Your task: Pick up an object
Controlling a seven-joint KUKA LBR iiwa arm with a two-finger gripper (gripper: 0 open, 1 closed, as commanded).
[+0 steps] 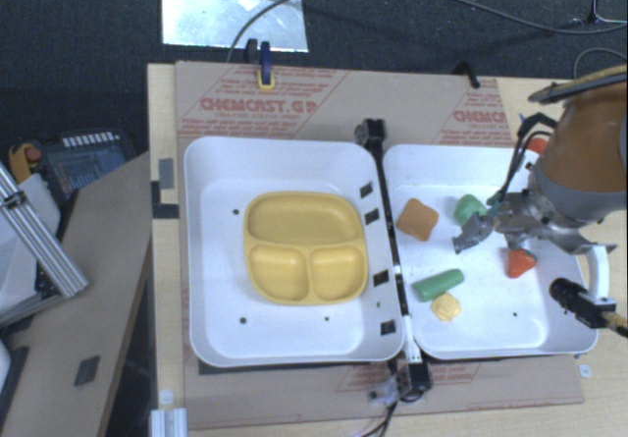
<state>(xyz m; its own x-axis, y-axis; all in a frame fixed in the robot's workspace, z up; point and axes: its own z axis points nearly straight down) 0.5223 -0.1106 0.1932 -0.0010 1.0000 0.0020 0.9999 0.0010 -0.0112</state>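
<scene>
Two shallow white bins side by side on the tabletop (pixel 167 258). In the left bin (pixel 211 327), a pale yellow tray (pixel 299 245) with three compartments, one wide at the back and two smaller in front. In the right bin (pixel 491 332), several small objects: an orange-brown rounded block (pixel 418 219) toward the back left; a green rounded piece (pixel 468 206) just right of it, partly hidden by the gripper; a green elongated piece (pixel 438 283), cylinder-like and lying tilted near the bin's left wall; a small yellow lump (pixel 445 307) touching or just beside its lower end; a red-orange piece (pixel 519 263) further right, partly under the arm. Gripper (pixel 471 234) low over the right bin, dark grey, just beside the green rounded piece. Cannot tell how it is set, nor whether anything sits in it.
</scene>
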